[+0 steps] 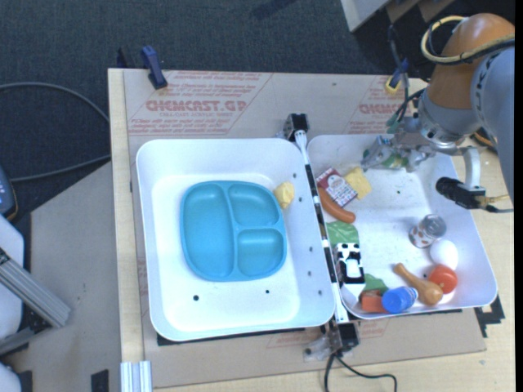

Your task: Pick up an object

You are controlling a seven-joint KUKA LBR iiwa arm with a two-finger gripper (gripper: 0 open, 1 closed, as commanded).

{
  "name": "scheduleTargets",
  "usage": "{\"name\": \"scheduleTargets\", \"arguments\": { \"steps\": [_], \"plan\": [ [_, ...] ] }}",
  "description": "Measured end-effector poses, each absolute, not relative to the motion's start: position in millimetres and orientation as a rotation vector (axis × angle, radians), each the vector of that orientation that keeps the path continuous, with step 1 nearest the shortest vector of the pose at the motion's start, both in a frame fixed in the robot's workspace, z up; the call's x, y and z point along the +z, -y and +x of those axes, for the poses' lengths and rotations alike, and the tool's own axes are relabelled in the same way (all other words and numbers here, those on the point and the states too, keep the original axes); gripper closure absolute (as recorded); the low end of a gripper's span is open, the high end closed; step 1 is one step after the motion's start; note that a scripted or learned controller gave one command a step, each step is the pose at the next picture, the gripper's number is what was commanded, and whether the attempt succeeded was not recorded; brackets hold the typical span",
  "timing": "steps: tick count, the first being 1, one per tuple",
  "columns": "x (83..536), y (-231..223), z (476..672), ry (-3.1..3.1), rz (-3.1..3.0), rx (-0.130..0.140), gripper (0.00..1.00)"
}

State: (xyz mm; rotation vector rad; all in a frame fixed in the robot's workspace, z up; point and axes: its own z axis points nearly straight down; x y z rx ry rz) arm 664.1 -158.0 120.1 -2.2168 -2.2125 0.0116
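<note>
The robot's gripper (391, 149) hung over the far edge of the right bin (474, 256); whether it was open or shut could not be told. Toy foods lay there, among them a hot dog (336, 206), an egg (444, 254) and a tomato (443, 278). A blue divided plate (233, 229) filled the left bin (163, 300).

Bright even overhead light, soft faint shadows, white bins (163, 219) slightly washed out — mild overall softness
</note>
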Motion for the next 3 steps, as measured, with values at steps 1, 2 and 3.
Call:
{"name": "scheduleTargets", "arguments": {
  "steps": [1, 2, 3],
  "plan": [
    [82, 179, 660.0, 2.191, -2.202, 0.026, 0.0],
    [108, 182, 664.2, 2.212, -2.215, 0.009, 0.0],
    [126, 200, 585.1, 2.22, -2.222, 0.002, 0.0]
  ]
}}
